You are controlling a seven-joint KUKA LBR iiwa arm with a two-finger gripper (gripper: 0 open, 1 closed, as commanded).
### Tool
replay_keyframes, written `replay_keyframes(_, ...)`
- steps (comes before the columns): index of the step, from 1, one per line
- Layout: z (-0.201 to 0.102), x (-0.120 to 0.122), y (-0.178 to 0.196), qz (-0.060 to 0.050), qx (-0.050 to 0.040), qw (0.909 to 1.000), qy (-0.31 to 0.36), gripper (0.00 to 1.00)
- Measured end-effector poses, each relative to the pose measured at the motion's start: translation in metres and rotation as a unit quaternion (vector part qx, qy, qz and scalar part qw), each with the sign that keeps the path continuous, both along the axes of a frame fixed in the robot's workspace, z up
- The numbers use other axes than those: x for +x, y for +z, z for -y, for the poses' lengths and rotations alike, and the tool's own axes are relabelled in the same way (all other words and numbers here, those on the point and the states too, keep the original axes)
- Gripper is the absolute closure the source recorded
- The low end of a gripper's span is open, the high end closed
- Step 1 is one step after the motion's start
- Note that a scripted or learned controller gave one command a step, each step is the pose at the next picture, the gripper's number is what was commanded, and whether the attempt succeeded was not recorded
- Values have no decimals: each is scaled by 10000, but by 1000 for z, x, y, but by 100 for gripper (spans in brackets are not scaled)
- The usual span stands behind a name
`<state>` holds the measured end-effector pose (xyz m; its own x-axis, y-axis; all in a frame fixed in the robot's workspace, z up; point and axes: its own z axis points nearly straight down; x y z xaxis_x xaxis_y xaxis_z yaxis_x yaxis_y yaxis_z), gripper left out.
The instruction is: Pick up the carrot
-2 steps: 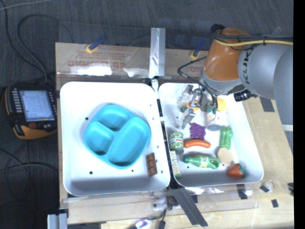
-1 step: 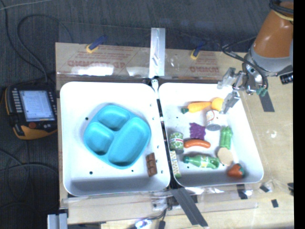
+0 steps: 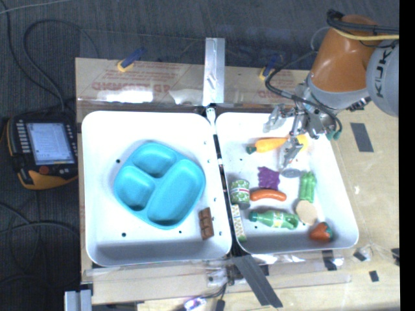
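1. Orange carrot (image 3: 271, 145) with green tip at its left end, lying flat in upper part of right bin (image 3: 343, 203), just left of gripper (image 3: 293, 149)
2. Gripper hanging low beside carrot's right end, touching or nearly so; contact not clear from above
3. Cannot tell whether pincer is released or clenched; metal parts blur together against white bin floor
4. Judged step: approach or the grasp itself, carrot not visibly lifted and not seen between any pads
5. Next move likely calls for centring over carrot's middle, lining jaws across its short width, then closing and lifting straight up
6. Nearby clutter to avoid: purple grapes (image 3: 268, 177) just below carrot, green cucumber (image 3: 307, 186) lower right, sausage (image 3: 268, 195) further down
7. Left bin (image 3: 97, 225) holding blue tray (image 3: 159, 184) and small brown block (image 3: 206, 223), well apart from the work
8. Hard to make out: gripper tips, carrot's right end under the wrist, grey disc under gripper
9. Arm (image 3: 340, 60) cut off at upper right of frame
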<state>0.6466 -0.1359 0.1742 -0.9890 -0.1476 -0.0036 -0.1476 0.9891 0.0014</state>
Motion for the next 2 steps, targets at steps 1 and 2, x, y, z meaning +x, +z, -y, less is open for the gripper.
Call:
replay_keyframes(1, 11, 10, 44, 16, -5, 9869, 1612, 0)
replay_keyframes(2, -19, 18, -14, 5, -7, 9774, 2114, 0)
